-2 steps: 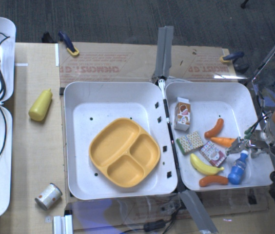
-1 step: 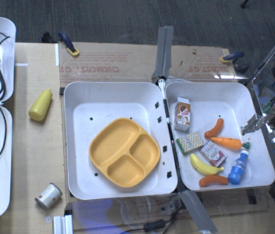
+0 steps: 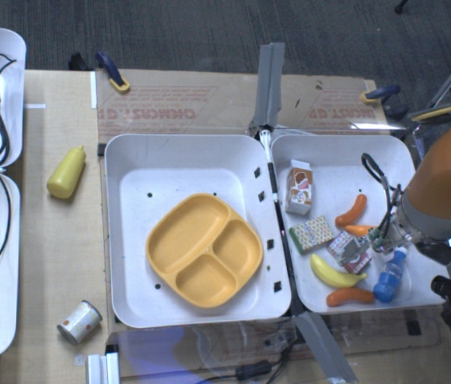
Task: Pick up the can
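Observation:
The can [image 3: 79, 321], small and silver with a red mark on its end, lies on its side on the wooden bench, outside the bins, off the left bin's front left corner. My gripper [image 3: 380, 239] is far from it, down in the right bin [image 3: 333, 152] among the toy food, below the arm's orange band [image 3: 449, 174]. It hangs beside a crumpled silver and red packet [image 3: 352, 250] and above a blue bottle [image 3: 389, 275].
The left bin [image 3: 129, 214] holds a yellow divided plate [image 3: 204, 249]. Near the gripper lie a small carton [image 3: 299, 187], a green packet [image 3: 312, 233], a banana [image 3: 333, 272] and two orange pieces [image 3: 351, 210] [image 3: 350, 297]. A yellow squeeze bottle [image 3: 66, 173] lies left of the bins.

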`<state>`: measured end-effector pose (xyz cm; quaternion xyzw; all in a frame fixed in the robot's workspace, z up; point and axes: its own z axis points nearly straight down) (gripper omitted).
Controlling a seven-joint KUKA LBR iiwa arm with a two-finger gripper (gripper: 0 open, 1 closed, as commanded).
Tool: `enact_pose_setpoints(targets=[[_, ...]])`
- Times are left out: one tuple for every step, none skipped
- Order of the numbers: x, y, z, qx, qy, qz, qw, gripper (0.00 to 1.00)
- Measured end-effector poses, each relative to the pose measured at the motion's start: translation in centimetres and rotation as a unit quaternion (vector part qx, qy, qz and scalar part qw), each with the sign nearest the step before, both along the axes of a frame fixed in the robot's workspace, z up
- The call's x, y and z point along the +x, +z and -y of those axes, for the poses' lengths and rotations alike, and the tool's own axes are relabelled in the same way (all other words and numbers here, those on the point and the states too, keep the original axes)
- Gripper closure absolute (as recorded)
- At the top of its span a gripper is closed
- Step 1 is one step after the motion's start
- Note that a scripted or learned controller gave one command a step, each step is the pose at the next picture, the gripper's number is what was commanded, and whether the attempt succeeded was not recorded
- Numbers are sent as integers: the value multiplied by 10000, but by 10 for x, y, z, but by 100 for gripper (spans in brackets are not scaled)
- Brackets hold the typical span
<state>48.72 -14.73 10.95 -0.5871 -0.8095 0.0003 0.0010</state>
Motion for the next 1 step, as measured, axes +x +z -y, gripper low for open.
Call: enact_pose_setpoints(targets=[[0,9,1,-1,-22,3,10000,100]])
